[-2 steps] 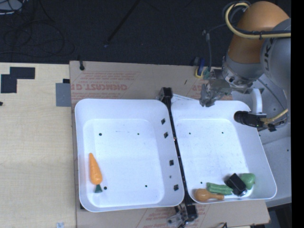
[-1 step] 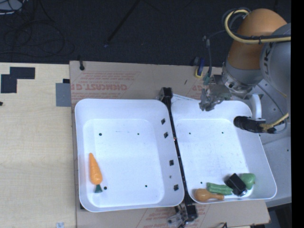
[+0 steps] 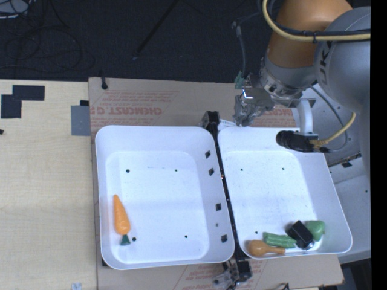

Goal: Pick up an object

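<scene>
Starting at the left, the left bin (image 3: 154,139) carries a single carrot (image 3: 121,216), lying near its left wall towards the near corner, long axis running front to back, green stalk end pointing at the near rim. Across the divider, the right bin (image 3: 284,180) has its little pile pushed into the near right corner: a yellowish pear-shaped piece (image 3: 264,248), a green pod (image 3: 279,240) just beside it, a black block (image 3: 300,234) resting against that, and a green lump (image 3: 315,228) tucked behind the block. Now up to the pincer (image 3: 245,115), hanging over the far rim of the right bin, close to the divider, and nothing shows between its tips. Open or closed? I cannot tell; it is small and dark against the cardboard. The relation that matters: everything worth grabbing lies towards the near side, well apart from the pincer, the pile diagonally across the right bin and the carrot diagonally across the left. The pile looks the shorter trip, though its pieces touch and overlap, so their outlines are hard to separate.
</scene>
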`<control>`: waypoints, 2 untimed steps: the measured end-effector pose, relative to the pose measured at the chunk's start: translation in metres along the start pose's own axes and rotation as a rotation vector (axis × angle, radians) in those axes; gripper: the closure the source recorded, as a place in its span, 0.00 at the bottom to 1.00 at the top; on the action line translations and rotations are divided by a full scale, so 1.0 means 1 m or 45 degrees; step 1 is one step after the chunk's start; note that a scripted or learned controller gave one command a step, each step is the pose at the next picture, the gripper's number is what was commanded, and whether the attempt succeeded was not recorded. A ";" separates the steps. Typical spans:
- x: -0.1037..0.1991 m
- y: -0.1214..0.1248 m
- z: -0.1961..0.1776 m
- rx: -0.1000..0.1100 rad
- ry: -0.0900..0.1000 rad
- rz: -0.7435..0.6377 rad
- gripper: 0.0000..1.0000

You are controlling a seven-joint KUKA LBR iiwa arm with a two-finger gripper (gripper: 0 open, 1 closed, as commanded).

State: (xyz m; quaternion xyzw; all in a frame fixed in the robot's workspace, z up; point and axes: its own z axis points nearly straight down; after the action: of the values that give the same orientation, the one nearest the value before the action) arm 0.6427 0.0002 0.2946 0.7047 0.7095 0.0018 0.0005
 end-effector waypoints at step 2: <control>0.037 -0.065 -0.174 0.000 -0.002 0.012 1.00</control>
State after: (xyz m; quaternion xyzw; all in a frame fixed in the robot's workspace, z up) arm 0.5764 0.0362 0.4684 0.7081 0.7061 0.0011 0.0011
